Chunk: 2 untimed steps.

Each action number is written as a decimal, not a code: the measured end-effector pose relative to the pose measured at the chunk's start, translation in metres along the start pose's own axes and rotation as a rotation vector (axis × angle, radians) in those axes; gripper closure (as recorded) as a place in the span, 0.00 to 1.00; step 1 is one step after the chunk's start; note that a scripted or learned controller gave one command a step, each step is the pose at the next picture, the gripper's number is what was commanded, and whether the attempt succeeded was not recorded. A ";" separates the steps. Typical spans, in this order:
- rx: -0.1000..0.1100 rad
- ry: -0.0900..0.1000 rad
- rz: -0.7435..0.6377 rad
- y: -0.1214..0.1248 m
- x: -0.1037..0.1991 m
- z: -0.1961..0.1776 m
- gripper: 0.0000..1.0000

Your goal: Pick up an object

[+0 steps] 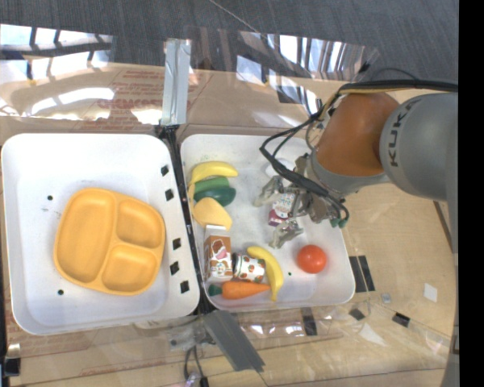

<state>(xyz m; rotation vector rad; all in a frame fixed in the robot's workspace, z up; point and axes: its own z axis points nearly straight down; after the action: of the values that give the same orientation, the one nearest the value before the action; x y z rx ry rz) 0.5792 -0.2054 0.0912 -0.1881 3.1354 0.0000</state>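
Camera view, from the near edge back: a carrot [244, 290] lies along the front wall of the right bin [339, 285], with a small carton [218, 258] and a can [248, 267] just behind it and a banana [269, 269] curving over the can's right end. A tomato [311, 259] sits alone toward the front right corner, apart from the rest. Farther back on the bin's left side come a pale yellow wedge [212, 213], a green piece [214, 191] and a second banana [212, 170], crowded against the dividing wall. The pincer [285, 214] hangs over the bin's middle, its metal fingers [272, 189] spread fairly wide around a small pink and white packet [283, 207]; whether they actually press on it cannot be told. Cables loop from the wrist above it. Bare floor lies between the pincer and the left cluster, and behind it toward the back wall. The left bin [24, 164] carries a yellow divided tray [109, 240], with white margin all round it. Beyond both bins the tabletop [226, 95] shows brown under glossy plastic
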 end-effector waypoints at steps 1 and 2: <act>0.003 -0.007 -0.007 0.001 -0.003 -0.013 1.00; 0.002 -0.004 -0.501 -0.005 -0.012 -0.068 1.00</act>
<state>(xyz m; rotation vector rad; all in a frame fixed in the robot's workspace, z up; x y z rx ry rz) 0.5922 -0.2091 0.1596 -0.9575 2.9875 -0.0028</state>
